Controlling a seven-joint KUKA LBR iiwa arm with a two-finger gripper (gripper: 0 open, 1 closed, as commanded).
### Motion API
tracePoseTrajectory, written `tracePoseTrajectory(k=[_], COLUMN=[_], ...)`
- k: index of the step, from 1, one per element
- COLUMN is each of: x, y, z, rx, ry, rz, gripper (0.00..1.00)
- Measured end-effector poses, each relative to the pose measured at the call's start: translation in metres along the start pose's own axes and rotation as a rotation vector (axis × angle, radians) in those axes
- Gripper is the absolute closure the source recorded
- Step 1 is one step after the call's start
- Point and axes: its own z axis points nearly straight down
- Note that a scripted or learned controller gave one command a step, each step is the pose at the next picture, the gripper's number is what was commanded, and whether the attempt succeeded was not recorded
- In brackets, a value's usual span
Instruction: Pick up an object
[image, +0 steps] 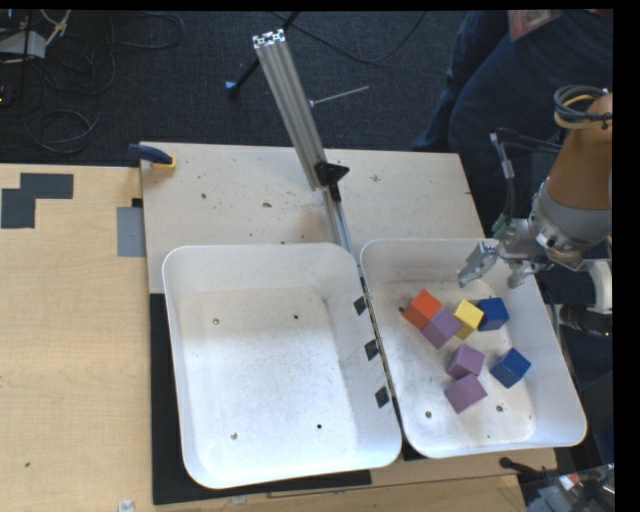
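Gripper (497, 263) hovered over right bin (560, 425), jaws spread open, holding nothing. Yellow cube (468, 316) sat just below, touching blue cube (492, 312). Probably light, rigid; grip opposite flat faces.

Dark carpet (150, 90) across the top, strewn with black cables (60, 110). Below it a pale speckled board (250, 190), bearing a slanted aluminium post (295, 100) held by a black bracket (330, 173). At the board's far left corner, a blue and yellow clamp (152, 156). To the left, a light wooden tabletop (70, 350) marked with grey patches (35, 195). Beneath the pale board's near part, a black mat (162, 420). Even, soft lighting, without hard shadows.
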Motion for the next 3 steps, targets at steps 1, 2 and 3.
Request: tracePoseTrajectory(k=[1, 2, 3], x=[0.0043, 0.0025, 0.0014], y=[-0.0036, 0.0028, 0.0026], z=[0.0645, 0.0703, 0.0613], rx=[0.001, -0.027, -0.027], ry=[0.001, -0.007, -0.007], rz=[0.001, 0.003, 0.007], gripper=[0.0, 0.0, 1.0])
